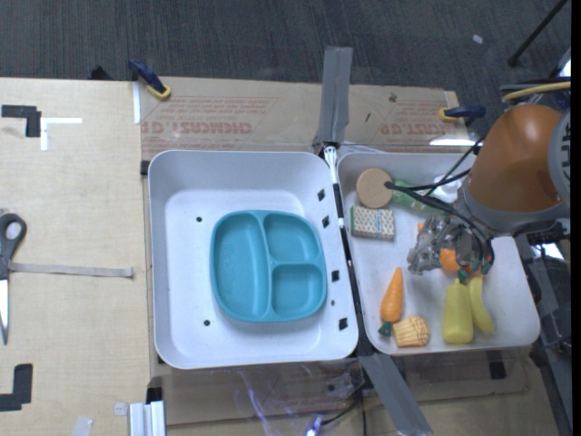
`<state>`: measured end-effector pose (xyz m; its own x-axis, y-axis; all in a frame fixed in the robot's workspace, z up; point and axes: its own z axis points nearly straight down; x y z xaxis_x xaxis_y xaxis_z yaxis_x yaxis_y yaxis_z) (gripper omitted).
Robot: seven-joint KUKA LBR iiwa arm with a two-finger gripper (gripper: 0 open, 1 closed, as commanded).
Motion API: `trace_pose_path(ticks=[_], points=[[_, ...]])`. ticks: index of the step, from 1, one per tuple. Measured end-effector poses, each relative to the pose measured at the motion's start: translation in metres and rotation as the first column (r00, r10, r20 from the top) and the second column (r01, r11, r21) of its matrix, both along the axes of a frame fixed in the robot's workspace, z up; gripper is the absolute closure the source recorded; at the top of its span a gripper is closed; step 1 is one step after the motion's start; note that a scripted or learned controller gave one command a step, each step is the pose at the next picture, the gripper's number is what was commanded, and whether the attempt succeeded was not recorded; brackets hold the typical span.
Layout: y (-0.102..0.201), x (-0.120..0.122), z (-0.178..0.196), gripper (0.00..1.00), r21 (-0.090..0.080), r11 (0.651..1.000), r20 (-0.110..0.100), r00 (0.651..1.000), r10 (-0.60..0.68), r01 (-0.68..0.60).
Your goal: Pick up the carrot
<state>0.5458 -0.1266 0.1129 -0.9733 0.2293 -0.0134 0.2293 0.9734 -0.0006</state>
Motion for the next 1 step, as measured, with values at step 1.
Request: trace_pose_path(ticks=[1], points=[[0.0136,-0.0645,-0.0192,1.00,-0.001,0.962,-0.003,0.962,0.275,-0.275]])
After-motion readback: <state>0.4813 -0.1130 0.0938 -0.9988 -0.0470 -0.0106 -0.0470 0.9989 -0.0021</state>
